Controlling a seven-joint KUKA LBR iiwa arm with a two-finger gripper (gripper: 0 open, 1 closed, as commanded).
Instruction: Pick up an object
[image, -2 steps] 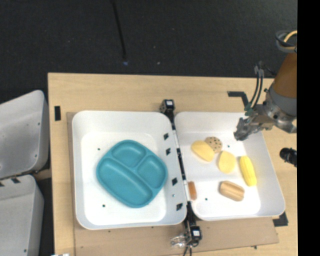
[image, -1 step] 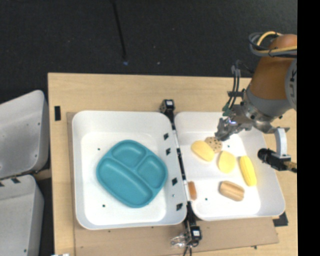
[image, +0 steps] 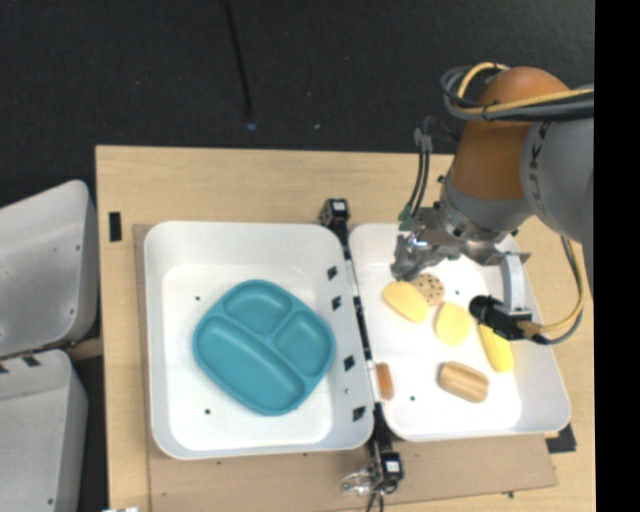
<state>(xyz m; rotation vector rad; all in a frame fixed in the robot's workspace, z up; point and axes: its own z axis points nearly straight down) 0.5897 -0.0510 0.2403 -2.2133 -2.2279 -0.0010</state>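
Your objects lie in the right bin (image: 540, 400): a pale yellow piece (image: 405, 300), a speckled cookie (image: 432, 289) touching it, and a yellow piece (image: 452, 323). Near them you have a banana-like piece (image: 497, 348), a tan roll (image: 463, 381) and a small orange stick (image: 384, 380)

Left bin (image: 170, 420): white
Right bin (image: 540, 405): white
Divided plate (image: 262, 345): teal, plain
Bench (image: 230, 185): pale tan wood
Arm (image: 500, 130): grey with an orange band
Cookie (image: 431, 290): beige with dark speckles, at 12 o'clock of the group
Food pieces (image: 406, 301), (image: 452, 323), (image: 497, 348): yellow
Bread roll (image: 463, 381): light brown, at 6 o'clock
Small stick (image: 384, 381): orange-brown
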